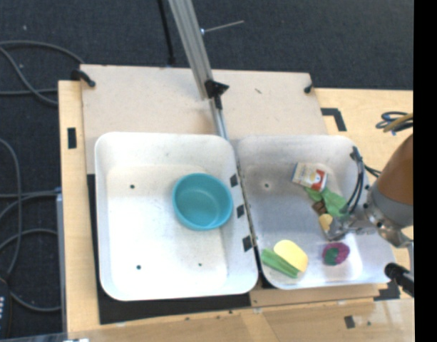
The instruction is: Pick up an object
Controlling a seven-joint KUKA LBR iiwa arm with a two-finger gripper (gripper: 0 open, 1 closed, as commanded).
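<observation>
small yellow object (325,223) | touching the pincer (336,228) tip, green piece (334,202) just above, purple ball (336,254) just below | pincer state: cannot tell | risk: crowded pile, fingers may nudge neighbours and close on nothing

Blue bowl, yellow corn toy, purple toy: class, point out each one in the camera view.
blue bowl (202,201): camera view, middle of its inside.
yellow corn toy (291,254): camera view, its yellow body.
purple toy (336,254): camera view, its centre.
</observation>
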